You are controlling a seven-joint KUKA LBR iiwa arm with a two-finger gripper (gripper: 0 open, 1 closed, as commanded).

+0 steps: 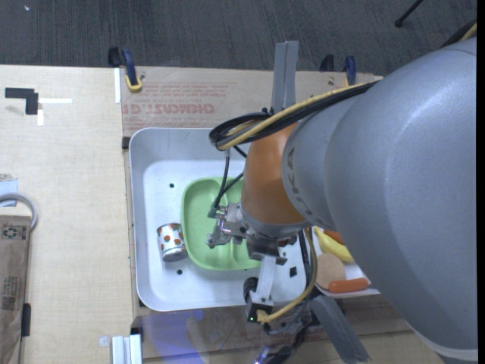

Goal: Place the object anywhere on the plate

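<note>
**Can's sitting off the plate**

Your spotted can point(172, 241) lies in the white bin point(144, 203), just beside the green plate point(198, 211). The pincer's hidden under the wrist, so I can't tell its state. Come down blind and you'll probably knock the can away.

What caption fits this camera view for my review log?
KUKA arm reaches over a white bin holding a green plate, with a small spotted can lying beside the plate.
</note>
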